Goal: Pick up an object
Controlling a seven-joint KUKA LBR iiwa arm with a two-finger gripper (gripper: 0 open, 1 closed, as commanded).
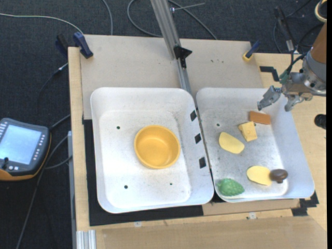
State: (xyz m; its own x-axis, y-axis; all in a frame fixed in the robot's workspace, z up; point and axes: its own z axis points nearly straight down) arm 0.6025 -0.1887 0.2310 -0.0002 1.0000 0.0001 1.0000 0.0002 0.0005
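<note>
Fingers stood apart with nothing between them; our gripper hung over the right bin at its far right side, just above the orange block; we judged this the approach step, no grasp yet made. Near lay a yellow wedge and a yellow oval piece; further forward sat a yellow slice, a brown knob and a green lump. Next we would need to descend squarely over the block, then close; the left bin held a yellow bowl.
</note>
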